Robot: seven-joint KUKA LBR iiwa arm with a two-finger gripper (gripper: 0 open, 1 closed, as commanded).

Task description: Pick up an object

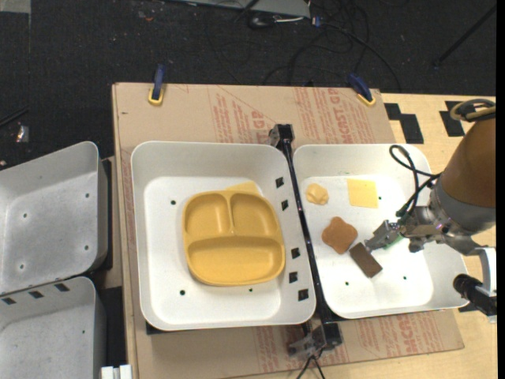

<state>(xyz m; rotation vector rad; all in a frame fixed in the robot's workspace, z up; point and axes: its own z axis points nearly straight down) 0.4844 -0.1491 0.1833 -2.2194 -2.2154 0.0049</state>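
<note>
I see the table (197, 105) as a cardboard-brown top carrying two shallow white bins side by side, and I take the right bin (410, 294) as my landmark. The left bin (150, 235) touches its left wall along a black seam. In that left bin lies a yellow divided tray (233, 238), the largest loose thing, well apart from the right bin's contents.

The arm (473, 180) comes in over the right bin's right wall, its grey wrist low above the floor. The claw (384, 237) sits near the middle of the right bin; I cannot tell whether it is wide or narrow, as its tip is blurred.

Inside the right bin, a flat yellow square (363, 193) lies near the far wall. A brown toast-like piece (339, 234) lies left of centre. A dark brown block (365, 260) lies just beside the toast piece, towards the near wall, right under the claw's tip. A small pale yellow lump (317, 194) sits near the left wall.
</note>
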